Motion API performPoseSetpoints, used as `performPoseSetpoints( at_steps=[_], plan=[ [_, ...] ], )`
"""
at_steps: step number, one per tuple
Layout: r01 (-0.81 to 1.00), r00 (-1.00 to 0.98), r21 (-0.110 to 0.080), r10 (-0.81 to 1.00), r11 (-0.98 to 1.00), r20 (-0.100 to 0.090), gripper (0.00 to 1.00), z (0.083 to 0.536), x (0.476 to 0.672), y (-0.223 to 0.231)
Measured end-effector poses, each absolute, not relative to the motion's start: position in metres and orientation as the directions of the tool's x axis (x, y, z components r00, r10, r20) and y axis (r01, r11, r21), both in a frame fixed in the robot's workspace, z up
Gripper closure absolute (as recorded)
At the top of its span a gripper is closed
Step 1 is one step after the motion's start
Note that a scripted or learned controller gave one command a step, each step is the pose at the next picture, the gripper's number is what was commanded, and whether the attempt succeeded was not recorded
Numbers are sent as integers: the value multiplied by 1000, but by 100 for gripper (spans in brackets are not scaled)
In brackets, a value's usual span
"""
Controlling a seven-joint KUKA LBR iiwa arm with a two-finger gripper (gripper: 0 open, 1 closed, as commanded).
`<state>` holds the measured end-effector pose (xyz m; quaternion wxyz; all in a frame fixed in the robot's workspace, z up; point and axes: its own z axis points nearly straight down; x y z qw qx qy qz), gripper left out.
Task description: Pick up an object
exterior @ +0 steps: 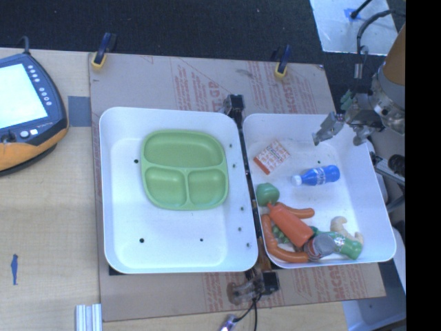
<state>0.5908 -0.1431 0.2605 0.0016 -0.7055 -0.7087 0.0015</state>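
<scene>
One small blue bottle (317,176), lying flat.

The arm (393,81) is cut off at the right edge.

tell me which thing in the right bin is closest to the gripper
The blue bottle, lying on its side just below the gripper; the snack packet sits further left, the other toys lower down.
</scene>
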Motion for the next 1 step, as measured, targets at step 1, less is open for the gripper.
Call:
performPoseSetpoints(
  at_steps=[1],
  plan=[
    [1000,-5,-7,1000,5,-1,0,95,618,-160]
  ],
)
